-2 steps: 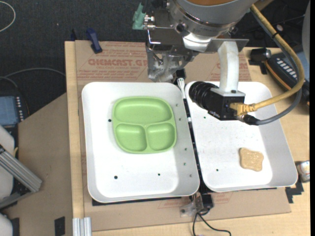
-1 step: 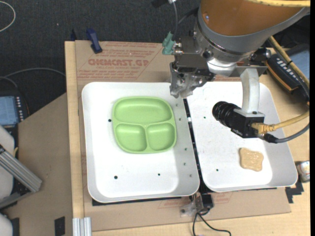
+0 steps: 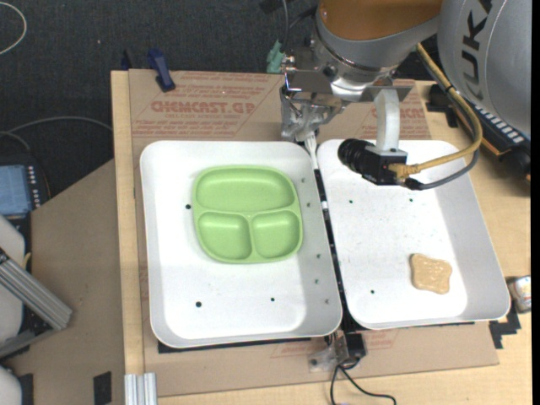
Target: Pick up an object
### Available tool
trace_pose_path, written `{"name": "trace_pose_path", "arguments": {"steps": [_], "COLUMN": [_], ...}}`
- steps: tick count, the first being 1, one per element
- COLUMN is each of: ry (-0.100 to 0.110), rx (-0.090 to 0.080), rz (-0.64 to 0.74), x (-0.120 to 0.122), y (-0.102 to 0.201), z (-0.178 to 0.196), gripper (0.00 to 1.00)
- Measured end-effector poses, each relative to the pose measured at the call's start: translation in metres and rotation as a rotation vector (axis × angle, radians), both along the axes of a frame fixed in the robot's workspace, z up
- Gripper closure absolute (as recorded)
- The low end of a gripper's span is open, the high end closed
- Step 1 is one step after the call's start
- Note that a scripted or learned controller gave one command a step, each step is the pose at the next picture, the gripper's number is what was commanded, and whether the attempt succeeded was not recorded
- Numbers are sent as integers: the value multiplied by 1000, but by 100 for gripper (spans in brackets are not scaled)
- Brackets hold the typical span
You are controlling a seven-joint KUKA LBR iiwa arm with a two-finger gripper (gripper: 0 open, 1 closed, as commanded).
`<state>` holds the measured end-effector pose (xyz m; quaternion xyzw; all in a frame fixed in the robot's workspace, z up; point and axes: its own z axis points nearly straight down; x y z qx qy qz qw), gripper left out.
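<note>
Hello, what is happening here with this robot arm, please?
A grey robot arm reaches in over the far edge of two white bins. Its gripper hangs near the seam between them and holds nothing. A green divided plate lies in the left bin, a tan cookie in the right bin.

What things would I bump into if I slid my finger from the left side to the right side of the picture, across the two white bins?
Left white bin → green divided plate → right white bin → tan cookie-like piece.
</note>
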<state>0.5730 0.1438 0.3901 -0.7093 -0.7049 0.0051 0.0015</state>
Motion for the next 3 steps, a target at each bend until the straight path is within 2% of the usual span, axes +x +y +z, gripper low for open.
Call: {"name": "trace_pose_path", "arguments": {"steps": [1,2,3], "ry": [-4,-7,-7], "rx": [5,6,3], "rz": [11,9,-2], "x": [7,-94,-94], "y": [58,39,-35], "z": [-21,4,8], "gripper": [100,100,100]}}
